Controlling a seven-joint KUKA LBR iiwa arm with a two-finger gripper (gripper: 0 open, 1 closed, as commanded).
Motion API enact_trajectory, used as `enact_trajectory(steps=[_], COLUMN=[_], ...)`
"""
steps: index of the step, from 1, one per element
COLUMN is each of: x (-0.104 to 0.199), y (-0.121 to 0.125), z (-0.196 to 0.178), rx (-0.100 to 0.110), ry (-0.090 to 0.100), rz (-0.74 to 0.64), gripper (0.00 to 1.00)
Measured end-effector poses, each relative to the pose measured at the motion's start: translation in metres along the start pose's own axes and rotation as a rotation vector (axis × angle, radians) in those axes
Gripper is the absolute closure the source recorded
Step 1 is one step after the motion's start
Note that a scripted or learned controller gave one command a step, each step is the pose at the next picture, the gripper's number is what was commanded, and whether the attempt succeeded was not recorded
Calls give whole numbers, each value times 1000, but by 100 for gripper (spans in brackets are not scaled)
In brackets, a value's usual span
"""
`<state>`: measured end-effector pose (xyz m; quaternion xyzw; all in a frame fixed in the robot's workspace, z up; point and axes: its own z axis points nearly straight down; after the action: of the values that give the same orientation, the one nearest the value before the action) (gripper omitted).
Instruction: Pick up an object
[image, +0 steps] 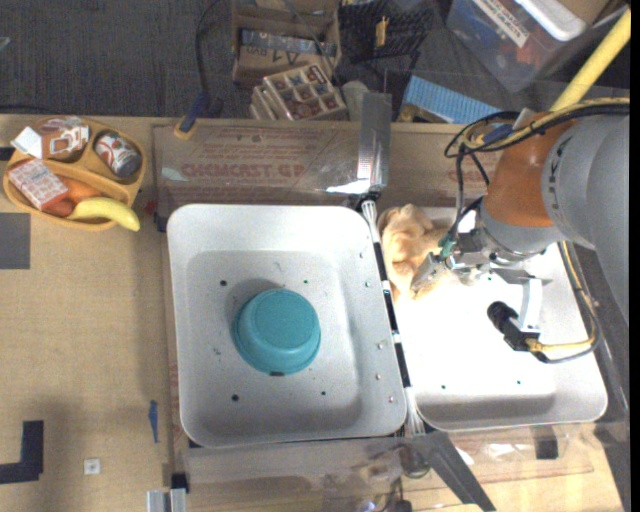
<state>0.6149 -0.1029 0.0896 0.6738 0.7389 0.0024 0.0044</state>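
Nearest to the camera is the front rim of the two white bins. Left bin (200, 250) has a teal bowl (278, 330) turned upside down near its middle. Right bin (500, 390) is where I am working: my arm (560, 180) reaches in from the right, and my fingers (437, 268) are low at the back left corner of this bin. A soft pale yellow thing, maybe a cloth or a plush toy (405, 245), lies in that corner against the wall between the bins. My fingers are touching it or just beside it; I cannot tell how far they are open, or whether anything is between them.

I judge the step is the reach and grasp on this soft thing. Next move calls for closing firmly on a good fold, then lifting straight up, away from the bin wall.
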Motion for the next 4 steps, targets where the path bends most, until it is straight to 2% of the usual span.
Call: enact_trajectory(steps=[1,2,3,4], x=[1,52,3,2], y=[33,58,2,2], z=[1,-94,-5,-14], rx=[2,11,6,6], ry=[-1,2,2,2], rz=[-94,10,43,46], gripper=[0,0,0,100])
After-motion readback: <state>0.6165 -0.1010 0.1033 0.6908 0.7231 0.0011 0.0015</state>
